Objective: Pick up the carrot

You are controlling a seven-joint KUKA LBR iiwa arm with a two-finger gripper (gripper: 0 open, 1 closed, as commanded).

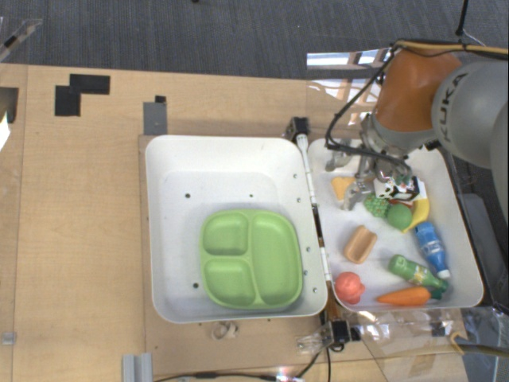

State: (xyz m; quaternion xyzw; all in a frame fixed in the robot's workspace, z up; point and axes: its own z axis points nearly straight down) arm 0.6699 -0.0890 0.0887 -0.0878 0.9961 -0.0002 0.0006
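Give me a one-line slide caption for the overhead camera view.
Gripper hovers over the right bin's far end; the carrot lies untouched at its near edge.

Orange plastic carrot (404, 297); red round tomato (348, 286); blue plastic bottle (431, 246); light-green three-compartment plate (251, 259); pale tan wooden tabletop (71, 237)

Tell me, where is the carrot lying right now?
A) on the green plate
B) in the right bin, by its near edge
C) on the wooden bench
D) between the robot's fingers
B: the carrot lies in the right bin by its near edge, beside a green bottle.
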